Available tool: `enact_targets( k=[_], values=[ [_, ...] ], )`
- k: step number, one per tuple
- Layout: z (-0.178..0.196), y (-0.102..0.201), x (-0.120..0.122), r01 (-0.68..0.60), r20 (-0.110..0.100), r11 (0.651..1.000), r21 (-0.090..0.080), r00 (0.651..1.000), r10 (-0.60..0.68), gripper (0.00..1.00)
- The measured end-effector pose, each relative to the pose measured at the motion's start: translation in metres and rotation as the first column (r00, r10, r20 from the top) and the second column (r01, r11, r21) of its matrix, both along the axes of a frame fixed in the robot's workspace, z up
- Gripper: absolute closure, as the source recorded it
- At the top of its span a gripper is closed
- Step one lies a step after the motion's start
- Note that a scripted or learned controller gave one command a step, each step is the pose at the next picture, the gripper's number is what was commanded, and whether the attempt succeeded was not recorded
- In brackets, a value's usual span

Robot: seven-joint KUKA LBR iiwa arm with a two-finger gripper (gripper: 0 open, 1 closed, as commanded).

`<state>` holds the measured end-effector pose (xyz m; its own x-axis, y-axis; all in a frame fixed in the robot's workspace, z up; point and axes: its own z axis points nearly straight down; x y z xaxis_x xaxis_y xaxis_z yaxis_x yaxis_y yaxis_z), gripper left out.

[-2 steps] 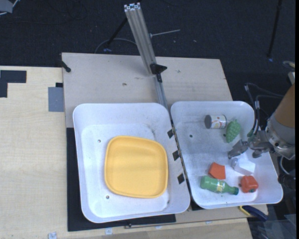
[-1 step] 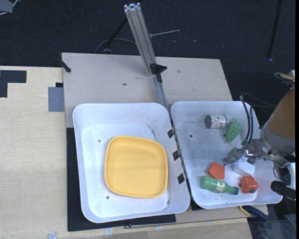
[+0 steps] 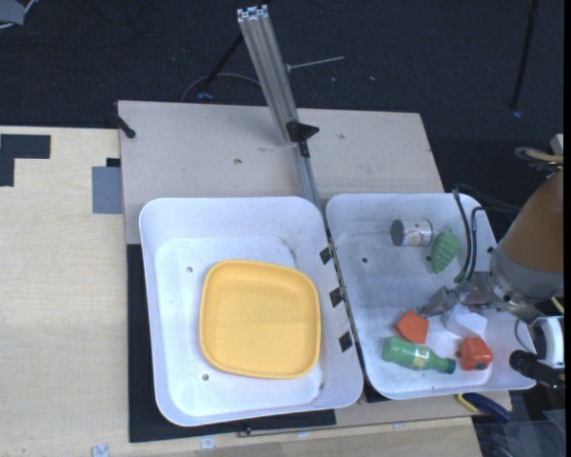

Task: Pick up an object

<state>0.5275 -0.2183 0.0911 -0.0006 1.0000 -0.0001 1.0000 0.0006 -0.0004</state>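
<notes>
The two-finger gripper point(image 3: 447, 303) reaches in low over the right-hand shallow white bin point(image 3: 376, 255), and its dark, blurred fingertips point toward the bin's middle; whether they are spread or closed I cannot tell, and nothing is visibly caught between them. Behind it, the grey arm with its orange band point(image 3: 538, 241) is cut off by the frame's right side, so only its lower part is seen.

Taking the right-hand bin as the landmark: just below the gripper, inside the bin, lies a small orange block point(image 3: 413, 327), and beside the gripper toward the bin's right wall sits a white crumpled-looking piece point(image 3: 468, 321), too indistinct to name. Near the bin's front rim a green plastic bottle point(image 3: 416, 355) lies on its side, with a second orange-red object point(image 3: 474, 352) just beyond its cap end. Toward the bin's far side a small metal can with a pale label point(image 3: 411, 232) lies tipped over, and next to it a green bumpy toy point(image 3: 445, 249) partly overlapped by a black cable.

Left of that bin, touching it, the second white bin point(image 3: 171, 227) holds a square yellow plastic plate point(image 3: 261, 318).
</notes>
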Motion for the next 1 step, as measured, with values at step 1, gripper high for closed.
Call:
enact_targets(
  k=[1],
  values=[
    [0.0112, -0.0005, 0.0005, 0.001, 0.002, 1.0, 0.0, 1.0, -0.001, 1.0]
  ],
)
